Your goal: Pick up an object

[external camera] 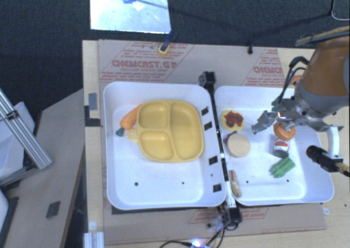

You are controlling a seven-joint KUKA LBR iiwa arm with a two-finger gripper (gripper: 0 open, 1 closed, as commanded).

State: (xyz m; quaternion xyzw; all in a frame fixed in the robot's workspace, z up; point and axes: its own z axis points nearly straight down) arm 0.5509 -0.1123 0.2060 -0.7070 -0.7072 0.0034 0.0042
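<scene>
Orange object point(284, 131): you'll find it in the right bin point(311, 189), upper right part, directly under the gripper point(275, 121); a round orange piece, partly hidden by the wrist.
Gripper: it hangs over the right bin just above that orange piece; you cannot tell how far apart the claw's fingers stand, and nothing shows between them.
Arm point(327, 77): grey with the orange band, coming in from the right of the view.
Small can point(280, 147): just below the orange piece, red and white label, writing too small to read.
Green vegetable point(282, 167): below the can, lying at a slant.
Round tan disc point(238, 145): left part of the right bin, with a yellow piece topped in red point(233, 118) just above it.
Left bin point(117, 187): holds a yellow divided plate point(166, 130); a carrot point(129, 118) lies against its left edge.
Writing: you can read "CHEMCAST" printed in red on the board point(143, 64) behind the bins; the rest is unclear.
</scene>
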